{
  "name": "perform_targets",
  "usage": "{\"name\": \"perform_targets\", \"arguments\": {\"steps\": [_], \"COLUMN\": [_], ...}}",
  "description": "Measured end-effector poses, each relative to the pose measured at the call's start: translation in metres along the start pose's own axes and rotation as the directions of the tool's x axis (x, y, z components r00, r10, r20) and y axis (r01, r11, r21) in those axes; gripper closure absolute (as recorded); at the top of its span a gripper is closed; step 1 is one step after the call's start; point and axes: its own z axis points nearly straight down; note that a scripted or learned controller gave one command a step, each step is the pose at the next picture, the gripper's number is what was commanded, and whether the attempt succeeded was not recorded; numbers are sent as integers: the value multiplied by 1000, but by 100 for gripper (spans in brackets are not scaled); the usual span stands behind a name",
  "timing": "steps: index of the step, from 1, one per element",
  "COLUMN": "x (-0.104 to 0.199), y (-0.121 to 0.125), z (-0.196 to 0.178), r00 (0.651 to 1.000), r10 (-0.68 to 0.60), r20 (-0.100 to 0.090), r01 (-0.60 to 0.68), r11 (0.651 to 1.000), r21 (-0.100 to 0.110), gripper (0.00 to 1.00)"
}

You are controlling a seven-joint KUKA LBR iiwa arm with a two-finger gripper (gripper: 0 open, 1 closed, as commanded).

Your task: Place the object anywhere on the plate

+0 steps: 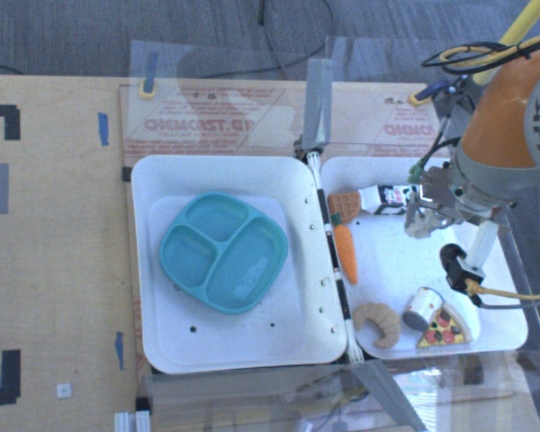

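Observation:
A teal divided plate point(223, 252) lies in the left bin point(153, 183), with nothing on it. The right bin point(513, 327) holds an orange carrot point(345, 251) along its left wall, a small brown waffle piece point(344, 205) just above the carrot, a croissant point(379, 323), a small white can point(422, 308) on its side and a pizza slice point(445, 328). My gripper point(419, 220) hangs over the upper middle of the right bin, to the right of the waffle piece and the carrot. No object is seen in it.
The grey arm with its orange band point(508, 120) covers the right bin's upper right corner. A yellow cable point(499, 293) loops over the bin's right side. A raised divider point(328, 241) separates the two bins. Taped cardboard point(216, 120) lies behind them.

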Motion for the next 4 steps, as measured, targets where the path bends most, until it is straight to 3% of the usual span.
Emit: {"name": "perform_targets", "arguments": {"steps": [1,2,3,4], "x": [29,-98,-30,16], "y": [-11,63,88,119], "z": [-48,-107,-8,27], "r00": [966,964,933,810], "r10": [-259,-265,-360,-586], "r20": [0,1,-1,2], "r01": [259,265,360,586], "r11": [966,964,933,810], "r21": [-2,-2,0,-4], "gripper": [100,100,100,100]}}
